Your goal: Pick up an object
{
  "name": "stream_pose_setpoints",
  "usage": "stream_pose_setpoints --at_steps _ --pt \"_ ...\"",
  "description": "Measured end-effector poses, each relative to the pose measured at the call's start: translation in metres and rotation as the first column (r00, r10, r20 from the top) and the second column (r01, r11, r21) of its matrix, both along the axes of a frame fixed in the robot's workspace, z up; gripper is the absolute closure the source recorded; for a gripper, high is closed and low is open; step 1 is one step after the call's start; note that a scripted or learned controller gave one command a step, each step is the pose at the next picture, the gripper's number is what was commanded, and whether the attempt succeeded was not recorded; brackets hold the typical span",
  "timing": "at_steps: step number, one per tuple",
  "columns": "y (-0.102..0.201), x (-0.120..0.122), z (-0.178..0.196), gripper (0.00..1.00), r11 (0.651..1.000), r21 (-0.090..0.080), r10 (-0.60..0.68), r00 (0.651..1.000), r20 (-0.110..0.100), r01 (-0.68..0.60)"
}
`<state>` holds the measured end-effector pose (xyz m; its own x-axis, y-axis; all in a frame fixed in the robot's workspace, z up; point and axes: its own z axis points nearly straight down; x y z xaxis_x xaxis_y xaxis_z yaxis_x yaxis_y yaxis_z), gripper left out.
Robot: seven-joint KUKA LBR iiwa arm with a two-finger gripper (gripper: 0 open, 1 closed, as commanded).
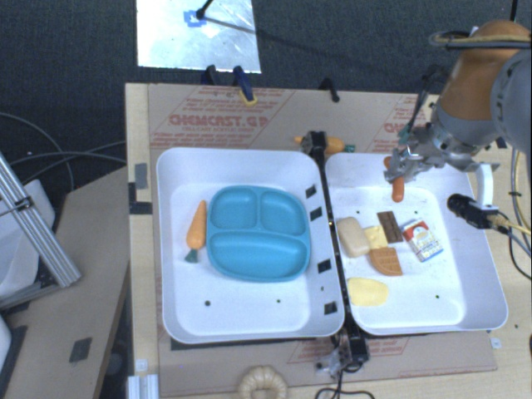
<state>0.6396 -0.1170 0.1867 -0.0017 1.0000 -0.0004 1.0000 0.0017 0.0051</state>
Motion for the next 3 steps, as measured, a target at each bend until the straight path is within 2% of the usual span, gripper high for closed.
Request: stream_pose_setpoints --at_steps 1,2,3 --pt "0.0 0.001 0.04 1.0 1.0 0.0 0.004 1.0 0.0 -0.004" --pt "0.04 -0.043 0.033 1.0 1.0 0.001 0.005 1.0 -0.007 -0.005" --pt "0.067 -0.088 0.027 1.0 1.0 0.002 0.005 1.0 -0.008 -0.005"
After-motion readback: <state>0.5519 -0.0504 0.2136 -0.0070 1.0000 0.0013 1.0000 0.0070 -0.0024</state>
